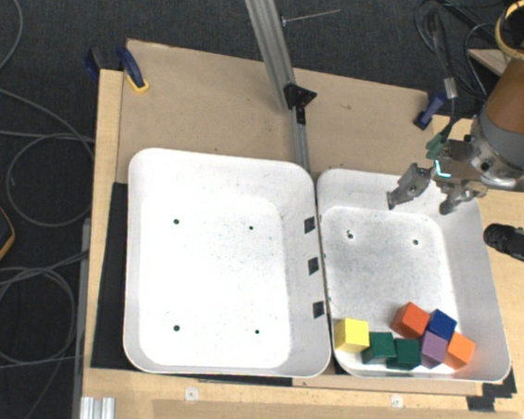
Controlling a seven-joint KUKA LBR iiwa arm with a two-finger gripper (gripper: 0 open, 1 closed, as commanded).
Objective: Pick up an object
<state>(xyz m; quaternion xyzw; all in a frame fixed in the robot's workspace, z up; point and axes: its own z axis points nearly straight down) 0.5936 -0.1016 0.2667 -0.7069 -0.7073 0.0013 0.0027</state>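
Observation:
Several small blocks lie bunched at the near edge of the right bin (479, 273): a yellow block (353, 333), two green blocks (392, 350), an orange-red block (411, 317), a blue block (442, 322), a purple block (435, 345) and an orange block (460, 348). My gripper (428, 195) hangs over the far edge of the right bin, well away from the blocks. Its two fingers are spread apart and nothing sits between them.
The left bin (147, 238) lies beside the right one, with black clips (312, 265) along the shared edge. A metal pole (273, 56) slants across the back of the bench. Blue clamps (132, 69) grip the board's far corners. Cables lie on the floor at left.

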